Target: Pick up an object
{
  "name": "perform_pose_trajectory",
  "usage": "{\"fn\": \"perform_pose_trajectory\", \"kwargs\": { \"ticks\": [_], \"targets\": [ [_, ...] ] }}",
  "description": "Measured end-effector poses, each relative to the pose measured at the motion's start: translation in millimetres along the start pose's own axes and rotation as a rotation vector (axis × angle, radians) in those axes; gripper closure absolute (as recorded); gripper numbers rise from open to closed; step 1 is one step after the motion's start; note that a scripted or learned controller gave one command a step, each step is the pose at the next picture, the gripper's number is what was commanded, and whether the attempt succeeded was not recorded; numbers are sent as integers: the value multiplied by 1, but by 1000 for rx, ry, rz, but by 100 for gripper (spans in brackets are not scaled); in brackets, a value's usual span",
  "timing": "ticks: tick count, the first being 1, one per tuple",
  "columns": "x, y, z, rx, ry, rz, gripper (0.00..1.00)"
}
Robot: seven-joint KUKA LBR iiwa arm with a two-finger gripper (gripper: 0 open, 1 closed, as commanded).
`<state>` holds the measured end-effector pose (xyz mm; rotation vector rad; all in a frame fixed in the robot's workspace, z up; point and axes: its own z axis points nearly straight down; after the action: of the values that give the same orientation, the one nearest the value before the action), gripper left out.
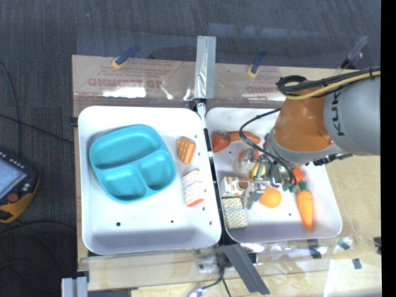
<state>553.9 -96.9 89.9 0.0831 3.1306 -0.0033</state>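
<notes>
Hovering low over the right white bin (328, 228), the gripper (265, 177) sits among small toys beside a round orange ball (271, 198); whether it is open cannot be told.

Behind my two bins, a brown cardboard sheet (133, 79) lies flat under clear plastic, with two blue-and-yellow clips (124, 57) near its back edge. A black handheld controller (13, 187) sits on the dark carpet (124, 11) at the left.

Glossy blue plastic tray (131, 161) sits in a smooth white plastic bin (148, 235) on a brown cardboard sheet (136, 76).
</notes>
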Motion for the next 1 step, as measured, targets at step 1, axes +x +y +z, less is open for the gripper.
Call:
{"fn": "perform_pose_trajectory", "kwargs": {
  "ticks": [1],
  "targets": [
    [-69,-6,1,-1,-6,63,0]
  ]
}}
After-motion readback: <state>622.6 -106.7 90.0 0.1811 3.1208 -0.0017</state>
